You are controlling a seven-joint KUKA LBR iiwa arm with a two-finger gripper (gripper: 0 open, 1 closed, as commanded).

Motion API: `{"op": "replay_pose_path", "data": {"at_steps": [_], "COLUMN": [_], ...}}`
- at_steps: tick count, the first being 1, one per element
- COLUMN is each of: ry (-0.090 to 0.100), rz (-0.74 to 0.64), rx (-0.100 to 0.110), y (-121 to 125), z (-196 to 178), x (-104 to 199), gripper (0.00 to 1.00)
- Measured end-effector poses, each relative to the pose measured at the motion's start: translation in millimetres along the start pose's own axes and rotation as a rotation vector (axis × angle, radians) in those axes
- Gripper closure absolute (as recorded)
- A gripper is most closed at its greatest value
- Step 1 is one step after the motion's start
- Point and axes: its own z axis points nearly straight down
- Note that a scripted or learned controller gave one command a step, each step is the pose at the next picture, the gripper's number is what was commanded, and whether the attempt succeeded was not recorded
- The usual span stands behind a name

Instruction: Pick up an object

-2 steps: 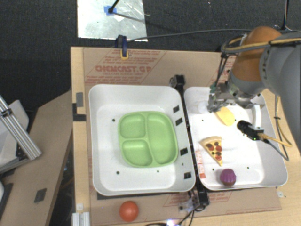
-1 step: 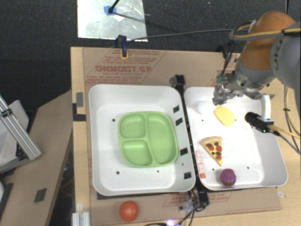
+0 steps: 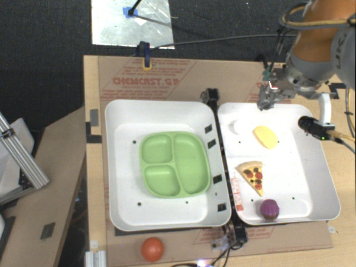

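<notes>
While the gripper [image 3: 267, 100] hangs over the right bin's [image 3: 317, 166] far edge, its opening cannot be told. A pizza slice toy [image 3: 252, 176] lies well apart.

grey arm [image 3: 334, 49] with a rounded orange band, looped cables, and a small metallic hand [image 3: 268, 99].

Bright, even overhead light; soft shadows, slight grain.

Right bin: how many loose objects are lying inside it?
3. A yellow piece lies near the far middle of the right bin, a pizza slice sits nearer the divider, and a purple ball rests by the near edge.
</notes>
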Motion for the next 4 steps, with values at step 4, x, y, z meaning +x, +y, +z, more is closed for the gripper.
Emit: {"op": "replay_pose_path", "data": {"at_steps": [4], "ry": [0.002], "rz": [-0.002], "rx": [0.010], "y": [-66.1], "z": [-6.9], "x": [136.3], "gripper": [1.00]}}
